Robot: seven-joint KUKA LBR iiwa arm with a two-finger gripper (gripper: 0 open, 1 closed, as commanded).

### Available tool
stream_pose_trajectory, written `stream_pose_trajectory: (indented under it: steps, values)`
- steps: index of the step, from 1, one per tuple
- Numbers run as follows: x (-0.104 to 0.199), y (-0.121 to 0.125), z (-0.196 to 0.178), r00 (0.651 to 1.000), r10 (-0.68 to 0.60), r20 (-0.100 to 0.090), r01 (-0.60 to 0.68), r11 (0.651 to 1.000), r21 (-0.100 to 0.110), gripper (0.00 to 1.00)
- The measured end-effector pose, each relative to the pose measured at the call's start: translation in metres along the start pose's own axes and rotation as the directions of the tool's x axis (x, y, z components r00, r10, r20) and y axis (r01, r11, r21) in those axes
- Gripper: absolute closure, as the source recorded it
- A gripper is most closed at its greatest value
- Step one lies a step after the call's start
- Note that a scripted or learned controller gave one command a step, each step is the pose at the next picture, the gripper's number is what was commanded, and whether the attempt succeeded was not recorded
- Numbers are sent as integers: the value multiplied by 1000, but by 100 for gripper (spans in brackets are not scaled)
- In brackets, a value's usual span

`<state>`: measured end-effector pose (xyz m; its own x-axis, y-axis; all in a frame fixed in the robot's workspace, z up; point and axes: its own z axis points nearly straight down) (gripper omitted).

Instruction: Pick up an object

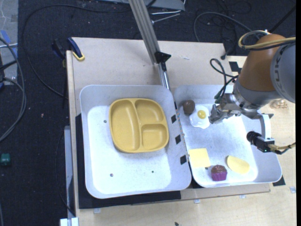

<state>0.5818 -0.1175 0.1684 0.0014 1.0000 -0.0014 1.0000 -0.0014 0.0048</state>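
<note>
We note a pale wood surface (122, 62) filling the centre of the frame, w/ black flooring (37, 140) at left and along the top. Loose black cables (35, 74) trail over the floor at upper left and top right. A grey metal pole (143, 22) slants down from top centre to the gap btwn the bins. A small blue-and-yellow clamp (75, 50) sits at the surface's upper-left corner.

Two shallow white bins lie side by side. The left bin (101, 173) occupies centre-left and carries a yellow divided tray (138, 125), three compartments, lying flat.

The right bin (225, 135) sits at centre-right. Contents, as seen: a brown round item (188, 107) at its upper-left corner; a toy fried egg (201, 117) just beside it to the lower right; a yellow square slice (199, 157) at lower left; a purple item (218, 173) near the bottom edge; a yellow oval piece (238, 165) just right of it.

The arm (263, 74), grey w/ orange band, enters from the frame's right, upper part. Its pincer (215, 115) is down in the right bin's upper part, just right of the fried egg, approx. touching its edge. We cannot tell how far the pincer is open, nor whether it has hold of anything; the view does not resolve that.
</note>
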Motion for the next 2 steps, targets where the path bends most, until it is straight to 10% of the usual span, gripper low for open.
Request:
stream_pose_trajectory:
  steps: [2]
  values:
    - [59,-8,-50,1000,-10,-4,10,1000,4,100]
